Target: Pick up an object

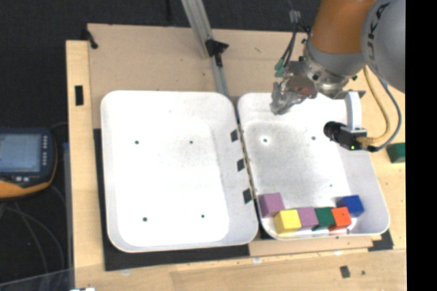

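**Inspector:** In the camera view your gripper (283, 100) hangs over the far left corner of the right bin (307, 146). Nothing sits between its fingers; whether they are released or clenched I cannot tell.

**Operator:** And the blocks?

**Inspector:** Your blocks crowd the right bin's near edge: a purple block (272, 203), a yellow block (287, 220), a mauve block (307, 216), a green block (323, 216), an orange block (341, 217) and a blue block (351, 204) toward the near right corner. All lie well apart from the gripper. The left bin (171, 167) touches the right one.
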Controlling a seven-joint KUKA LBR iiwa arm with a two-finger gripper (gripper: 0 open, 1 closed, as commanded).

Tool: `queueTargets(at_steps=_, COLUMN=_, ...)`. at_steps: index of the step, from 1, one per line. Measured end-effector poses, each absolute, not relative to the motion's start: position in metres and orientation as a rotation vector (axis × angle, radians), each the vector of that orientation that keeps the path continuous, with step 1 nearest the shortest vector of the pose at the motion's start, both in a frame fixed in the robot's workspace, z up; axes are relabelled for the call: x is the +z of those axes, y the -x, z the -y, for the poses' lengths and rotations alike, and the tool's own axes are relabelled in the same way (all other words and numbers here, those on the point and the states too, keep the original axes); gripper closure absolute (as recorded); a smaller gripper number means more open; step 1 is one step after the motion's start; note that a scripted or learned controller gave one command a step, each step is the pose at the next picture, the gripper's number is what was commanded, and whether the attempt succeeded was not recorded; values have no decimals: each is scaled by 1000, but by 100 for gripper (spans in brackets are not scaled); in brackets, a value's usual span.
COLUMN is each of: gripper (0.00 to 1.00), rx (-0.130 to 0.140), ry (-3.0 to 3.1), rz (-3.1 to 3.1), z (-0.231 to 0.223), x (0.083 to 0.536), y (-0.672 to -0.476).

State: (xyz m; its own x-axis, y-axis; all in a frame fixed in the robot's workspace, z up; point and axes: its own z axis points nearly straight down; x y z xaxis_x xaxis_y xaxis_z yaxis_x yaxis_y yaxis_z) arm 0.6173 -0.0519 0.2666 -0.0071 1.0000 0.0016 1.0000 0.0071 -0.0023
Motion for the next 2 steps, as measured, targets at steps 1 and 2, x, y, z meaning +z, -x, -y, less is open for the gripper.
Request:
queueTargets(at_steps=1, gripper=100, rx=1, ry=2211, rz=2228, z=-13, x=240, y=-609)
queueTargets(at_steps=2, gripper=100, rx=-4, ry=2209, rz=2230, z=-83, x=256, y=-589)
